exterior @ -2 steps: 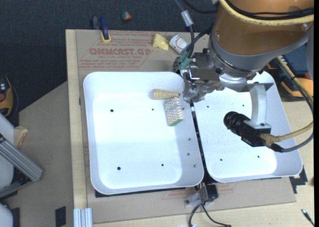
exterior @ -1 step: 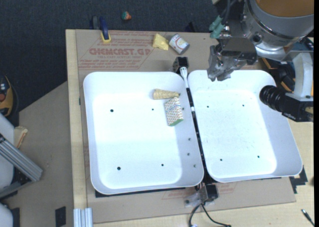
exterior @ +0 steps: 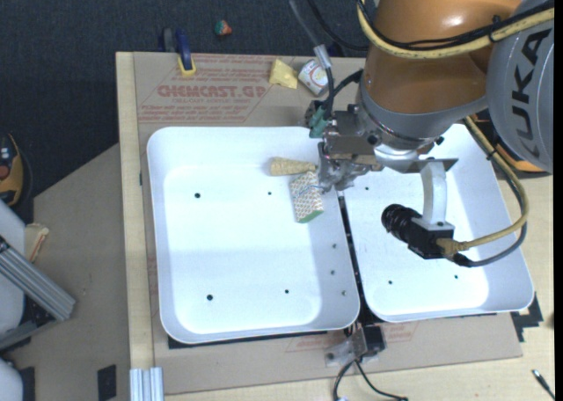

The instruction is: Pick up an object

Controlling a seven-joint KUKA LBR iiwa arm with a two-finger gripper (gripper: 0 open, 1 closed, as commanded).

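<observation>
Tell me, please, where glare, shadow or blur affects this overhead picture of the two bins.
In the camera view, a bright highlight sits on the glossy orange band of the arm; the shallow white left bin is evenly lit with a soft grey shadow across its upper half; the small patterned green-and-white object below the two-finger gripper looks slightly soft.

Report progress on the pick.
Done: the gripper has reached the left bin's right edge, above the patterned object. In hand: nothing visibly held; the object looks tilted beneath it. Left: grasping and lifting. A tan piece lies beside it.
</observation>
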